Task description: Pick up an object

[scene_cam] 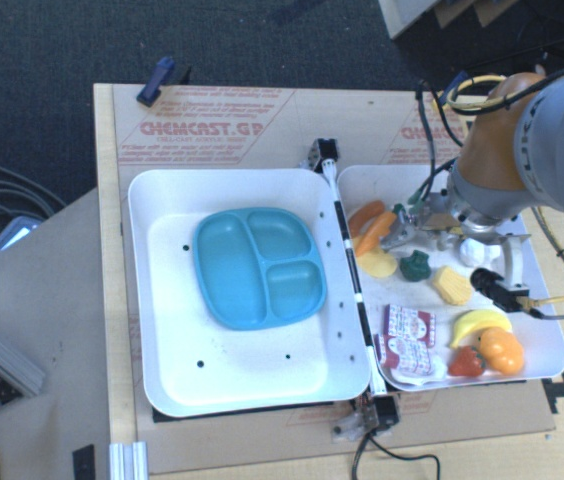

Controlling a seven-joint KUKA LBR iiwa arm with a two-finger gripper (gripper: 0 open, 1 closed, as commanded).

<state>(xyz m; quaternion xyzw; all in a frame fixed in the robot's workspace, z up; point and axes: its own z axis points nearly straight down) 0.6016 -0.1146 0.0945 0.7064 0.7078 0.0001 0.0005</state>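
The right bin (547,353) holds several toy foods: an orange carrot piece (367,218), a pale yellow piece (379,265), a dark green piece (417,265), a yellow wedge (453,286), a banana (480,322), an orange fruit (503,350), a small red piece (465,364) and a red-and-white packet (408,340). My gripper (409,224) is low in the bin's far left part, just right of the carrot piece and above the green piece. The arm's grey body and orange band (492,148) rise behind it.
The left bin (162,298) holds a blue divided tray (260,266). A blue clip (155,81) lies on the bench's far left corner. Black clamps (324,153) sit where the two bins meet. Cables run along the arm at the right.
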